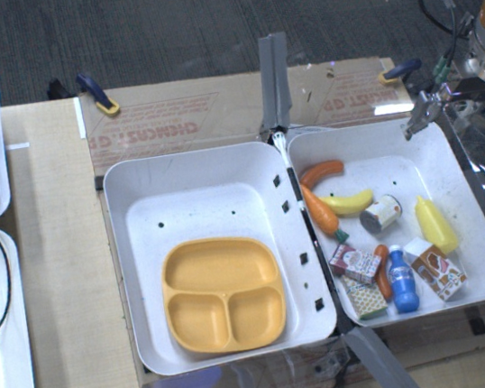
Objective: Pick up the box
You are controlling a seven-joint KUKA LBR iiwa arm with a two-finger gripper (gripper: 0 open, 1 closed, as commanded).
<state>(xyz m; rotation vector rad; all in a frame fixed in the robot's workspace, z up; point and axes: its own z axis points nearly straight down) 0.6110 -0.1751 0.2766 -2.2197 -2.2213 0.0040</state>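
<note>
In the right bin [402, 163], near its front right corner, a white and orange box [440, 270] lies flat. A smaller red and white box [355, 264] sits at the bin's front left, with a checked packet [366, 300] just in front of it. My gripper [419, 117] hangs over the bin's far right corner, well away from both boxes, with nothing visibly held.
The right bin also holds a sausage [323, 170], a carrot [321, 211], a banana [352, 202], a can [381, 213], a yellow bottle [435, 224] and a blue bottle [403, 279]. A yellow divided plate [225, 294] lies in the left bin [136, 214].
</note>
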